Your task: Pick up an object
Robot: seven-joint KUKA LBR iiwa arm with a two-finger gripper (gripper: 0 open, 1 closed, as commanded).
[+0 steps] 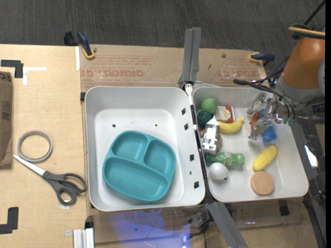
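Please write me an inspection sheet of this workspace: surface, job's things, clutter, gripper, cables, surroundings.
Surface: wooden bench bears a left bin and a right bin.
Job's things: right bin holds a banana, corn cob, green ball, green bottle, white ball, tan disc, blue object.
Clutter: teal plate in left bin; scissors and tape roll on bench.
Gripper: gripper over right bin, beside blue object.
Cables: black cable near arm.
Surroundings: dark carpet.

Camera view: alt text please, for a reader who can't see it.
The gripper hangs low over the right bin, just above a small blue object, among toy food including a banana and corn cob. The left bin holds a teal divided plate.
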